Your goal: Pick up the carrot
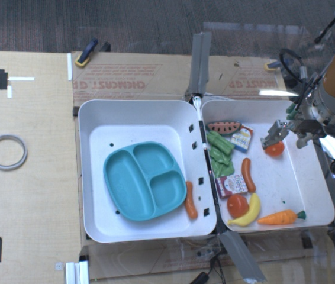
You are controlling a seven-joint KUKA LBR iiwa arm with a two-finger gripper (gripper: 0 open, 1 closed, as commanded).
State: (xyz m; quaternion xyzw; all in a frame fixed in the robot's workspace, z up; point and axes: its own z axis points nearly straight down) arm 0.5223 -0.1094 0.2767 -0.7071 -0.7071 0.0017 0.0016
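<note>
The carrot [279,218], orange with a green top, lies flat in the front right corner of the right bin [309,176]. My gripper [287,139] hangs over the back right part of that bin, well behind the carrot. It is open, and nothing sits between its fingers. A small red-orange tomato [274,149] rests on the bin floor just below the left fingertip [271,138].
The right bin also holds a banana [247,211], a red tomato [237,205], a sausage [247,171], green pea pods [219,151], a red packet [232,186] and a small box [241,138]. The left bin [96,218] holds a teal divided plate [145,180] and another sausage [190,200].
</note>
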